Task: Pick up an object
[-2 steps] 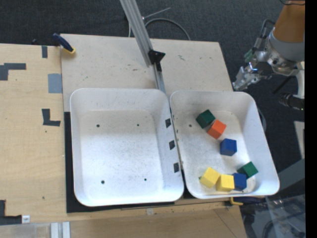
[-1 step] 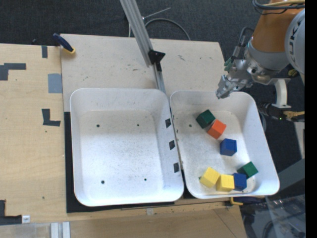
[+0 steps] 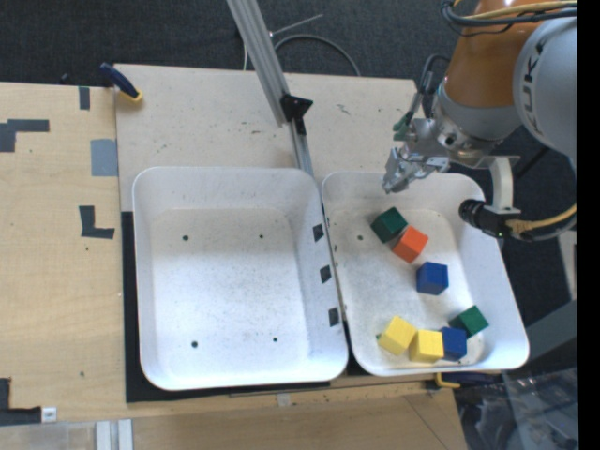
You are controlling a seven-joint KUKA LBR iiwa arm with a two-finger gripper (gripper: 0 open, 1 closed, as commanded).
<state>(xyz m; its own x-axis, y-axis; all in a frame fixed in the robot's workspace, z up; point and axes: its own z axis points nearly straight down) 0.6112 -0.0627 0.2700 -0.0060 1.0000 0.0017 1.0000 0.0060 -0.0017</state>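
— Looking at the claw (image 3: 397, 180) first: where does it hang?

— Over the far end of the right bin (image 3: 487, 279), its tip above bare white floor. Nothing sits between its fingers. Whether they are spread or closed, I cannot tell; the tip is small and dark against the wrist.

— And the nearest thing it could take?

— A dark green cube (image 3: 388, 224), just below the claw, toward the camera. It lies tilted, one corner turned up. Touching its lower right side is an orange cube (image 3: 410, 244), bright and sharp-edged.

— Further from the claw?

— A blue cube (image 3: 432, 277) sits alone, beyond the orange one and apart from it. Well away, at the near end of the bin, four cubes bunch together: a yellow cube (image 3: 398, 335), a second yellow cube (image 3: 428, 345) touching it, a second blue cube (image 3: 454, 342) against that, and a small green cube (image 3: 470, 321) just above them.

— What is hard to read?

— The second blue cube is partly covered by its neighbours. The arm's upper part is cut off at the top and right, above the orange band (image 3: 502, 40). To the claw's left, past the divider, the left bin (image 3: 169, 195) shows only speckled floor.
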